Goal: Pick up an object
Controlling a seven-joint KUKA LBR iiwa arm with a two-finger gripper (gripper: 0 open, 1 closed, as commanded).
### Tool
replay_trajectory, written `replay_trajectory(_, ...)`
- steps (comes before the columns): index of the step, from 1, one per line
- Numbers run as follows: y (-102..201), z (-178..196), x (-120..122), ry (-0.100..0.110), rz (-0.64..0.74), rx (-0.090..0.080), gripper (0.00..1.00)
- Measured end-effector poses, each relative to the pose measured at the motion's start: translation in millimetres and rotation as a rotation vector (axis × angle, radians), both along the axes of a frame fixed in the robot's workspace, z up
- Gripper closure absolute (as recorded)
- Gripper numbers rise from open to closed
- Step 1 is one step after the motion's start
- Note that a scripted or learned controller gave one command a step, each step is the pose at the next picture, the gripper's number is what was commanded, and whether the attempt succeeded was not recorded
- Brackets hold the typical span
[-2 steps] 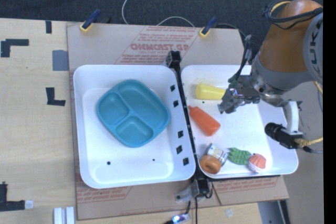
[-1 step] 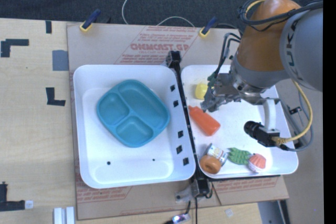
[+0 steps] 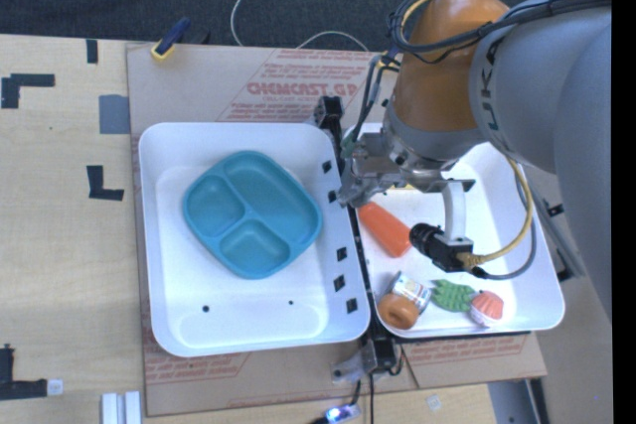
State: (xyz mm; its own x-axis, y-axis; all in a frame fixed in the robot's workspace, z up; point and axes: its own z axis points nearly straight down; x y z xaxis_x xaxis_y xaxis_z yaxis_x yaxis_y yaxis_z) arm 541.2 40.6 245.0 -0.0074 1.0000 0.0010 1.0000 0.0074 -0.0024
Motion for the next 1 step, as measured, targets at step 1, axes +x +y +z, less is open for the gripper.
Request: replay_trajectory(1,50.3,3.0,16.2,-0.002,-0.001,0.000,1.00)
